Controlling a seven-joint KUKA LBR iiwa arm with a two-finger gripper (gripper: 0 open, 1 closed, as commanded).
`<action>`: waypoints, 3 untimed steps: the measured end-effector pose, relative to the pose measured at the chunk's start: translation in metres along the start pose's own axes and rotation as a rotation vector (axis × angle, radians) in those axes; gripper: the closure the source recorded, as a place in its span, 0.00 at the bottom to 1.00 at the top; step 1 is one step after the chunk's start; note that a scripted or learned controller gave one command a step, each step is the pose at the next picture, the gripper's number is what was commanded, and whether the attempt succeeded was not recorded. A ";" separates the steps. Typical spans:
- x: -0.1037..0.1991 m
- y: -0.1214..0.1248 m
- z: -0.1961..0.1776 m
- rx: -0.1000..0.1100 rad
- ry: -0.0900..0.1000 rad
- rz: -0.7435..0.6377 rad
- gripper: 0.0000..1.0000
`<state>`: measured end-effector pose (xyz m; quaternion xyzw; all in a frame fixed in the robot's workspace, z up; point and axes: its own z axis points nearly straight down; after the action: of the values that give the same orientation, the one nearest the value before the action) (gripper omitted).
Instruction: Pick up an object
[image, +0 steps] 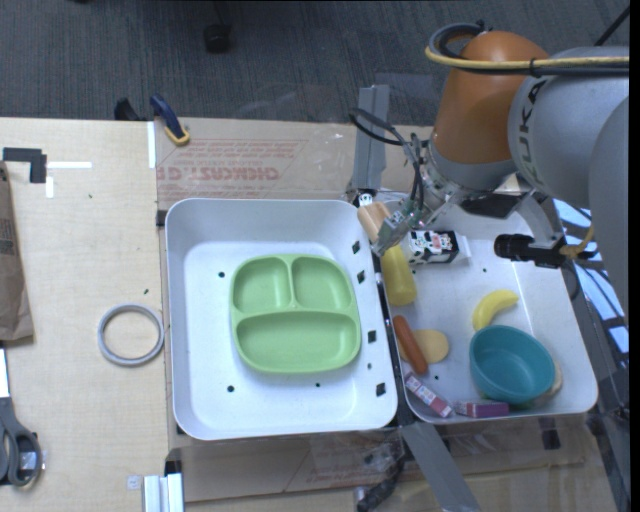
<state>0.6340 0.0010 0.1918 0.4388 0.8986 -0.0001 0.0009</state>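
Tape ring (131, 333), round and flat, being shown far left on bare bench. Smooth green divided plate (296, 314) being held in left bin (190, 330). In right bin (575, 330): yellow block (399, 277), sausage (410, 343), curved banana (493, 306), teal bowl (512, 364) being crowded together. Gripper (392, 229) being seen at upper left corner of right bin; finger state cannot be told.

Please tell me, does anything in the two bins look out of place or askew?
Nothing looks spilled or damaged. The green divided plate lies flat in the left bin. The hot dog and yellow block press against the right bin's left wall, slightly crowded.
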 end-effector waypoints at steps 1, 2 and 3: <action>-0.011 -0.015 -0.029 -0.001 -0.001 -0.299 1.00; -0.022 -0.041 0.001 0.001 0.001 -0.307 1.00; -0.031 -0.074 0.001 0.002 0.001 -0.042 1.00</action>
<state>0.5945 -0.0687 0.1911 0.4198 0.9076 -0.0007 0.0000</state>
